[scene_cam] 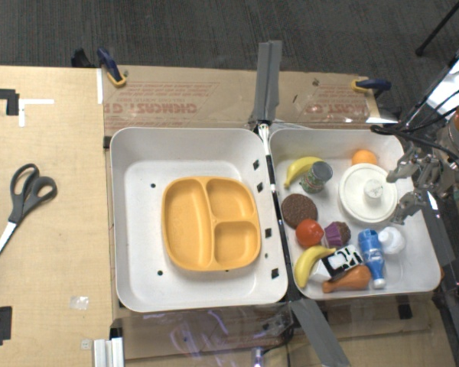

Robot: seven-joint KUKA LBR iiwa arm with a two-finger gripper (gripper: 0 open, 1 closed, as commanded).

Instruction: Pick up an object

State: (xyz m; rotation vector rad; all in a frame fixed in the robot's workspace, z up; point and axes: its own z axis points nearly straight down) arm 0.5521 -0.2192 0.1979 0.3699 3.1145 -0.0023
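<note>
My gripper [404, 190] hangs over the right edge of the right bin [424, 281]. It is open, its two fingers spread just right of a white round lid [366, 192], and nothing is held between them. Below it lie a blue bottle [372, 255] and a small white cap [392, 241]. The same bin holds an orange [363, 157], a banana [301, 167], a small can [317, 177], a brown disc [299, 209], a red tomato [309, 232] and a purple piece [337, 234].
A second banana [309, 263], a black-and-white item [342, 260] and an orange-brown piece [350, 280] sit at the right bin's front. The left bin [130, 205] holds a yellow divided plate [212, 222]. Scissors [19, 201] lie on the bench at left.
</note>
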